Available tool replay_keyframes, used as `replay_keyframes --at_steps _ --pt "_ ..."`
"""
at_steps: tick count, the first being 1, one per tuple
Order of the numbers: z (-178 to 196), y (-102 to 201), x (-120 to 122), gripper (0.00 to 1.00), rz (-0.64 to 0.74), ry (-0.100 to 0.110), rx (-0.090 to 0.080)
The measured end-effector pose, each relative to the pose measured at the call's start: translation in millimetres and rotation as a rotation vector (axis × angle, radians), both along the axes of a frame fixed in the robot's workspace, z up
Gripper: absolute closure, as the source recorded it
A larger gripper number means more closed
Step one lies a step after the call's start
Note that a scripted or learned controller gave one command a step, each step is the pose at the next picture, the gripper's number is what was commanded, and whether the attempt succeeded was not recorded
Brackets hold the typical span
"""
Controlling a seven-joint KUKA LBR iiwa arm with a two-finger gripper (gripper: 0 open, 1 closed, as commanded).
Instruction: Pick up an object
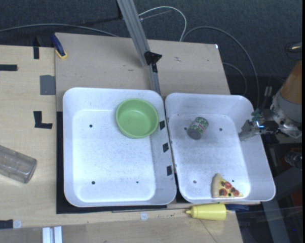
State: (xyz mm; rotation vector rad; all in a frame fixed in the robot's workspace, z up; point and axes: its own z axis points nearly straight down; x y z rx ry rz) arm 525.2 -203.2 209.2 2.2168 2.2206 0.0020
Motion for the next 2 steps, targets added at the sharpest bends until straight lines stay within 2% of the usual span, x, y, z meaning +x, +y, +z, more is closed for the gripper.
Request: replay_keyframes --at_steps 1,2 --pt "44.3 5.9 3.6 1.00 0.001 0.000 0.000" --pt "50.8 60.3 18.0 1.00 0.006 0.002 0.004"
